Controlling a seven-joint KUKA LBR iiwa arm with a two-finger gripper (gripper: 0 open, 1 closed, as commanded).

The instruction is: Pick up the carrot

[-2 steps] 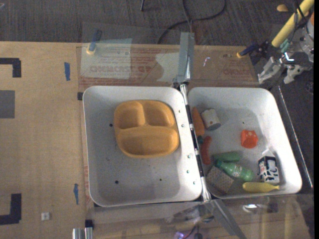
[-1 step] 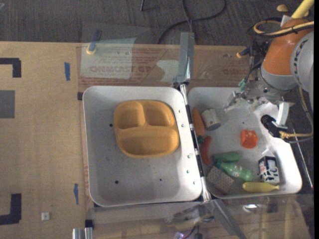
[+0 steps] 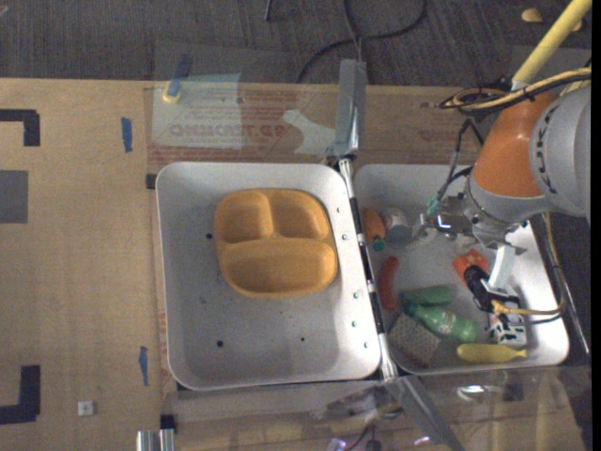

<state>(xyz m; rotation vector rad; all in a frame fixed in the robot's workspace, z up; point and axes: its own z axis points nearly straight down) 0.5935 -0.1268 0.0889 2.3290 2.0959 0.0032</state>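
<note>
Plate (image 3: 274, 242) in left bin (image 3: 188, 327); carrot (image 3: 375, 224) in right bin (image 3: 549, 341)

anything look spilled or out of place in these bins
Nothing stands out. The yellow plate lies flat in the left bin. The carrot, banana and the rest all lie inside the right bin, with nothing over a rim.

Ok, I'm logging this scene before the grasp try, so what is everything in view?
left bin: 1, white, bench left
right bin: 1, white, beside it
sectioned plate: 1, yellow-orange, left bin
carrot: 1, orange with green end, right bin, far left corner
red piece: 1, red, nearer than the carrot
green items: 2, green, right bin middle
mesh pad: 1, grey-brown, right bin near left
banana: 1, yellow, right bin near edge
orange piece: 1, orange, partly under the arm
arm: 1, grey with orange band, from the right
pincer: 1, over the right bin
</note>
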